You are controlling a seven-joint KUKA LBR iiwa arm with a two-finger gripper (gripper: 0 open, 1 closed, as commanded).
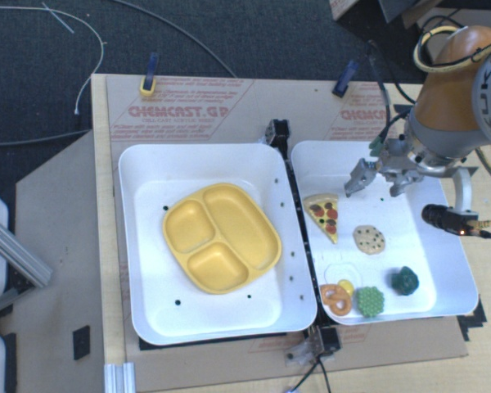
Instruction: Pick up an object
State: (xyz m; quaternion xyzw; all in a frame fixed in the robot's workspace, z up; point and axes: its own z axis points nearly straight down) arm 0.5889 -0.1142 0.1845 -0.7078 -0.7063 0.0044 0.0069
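Gripper hangs over the upper part of the right bin, its two fingers spread apart with nothing between them.

Below it lie the small toy foods. A pizza slice, yellow with red dots, is nearest, at about 7 o'clock from the fingers. A round tan cookie with dark chips lies at 6 o'clock, lower down. Along the near wall of the bin sit an orange pretzel, a light green broccoli touching it, and a dark green piece at 3 o'clock from the broccoli, a little apart.

All the foods lie open from above; nothing covers them. The left bin holds a yellow tray with three compartments.

The arm is cut off at the right edge. The shape of the dark green piece is hard to make out.
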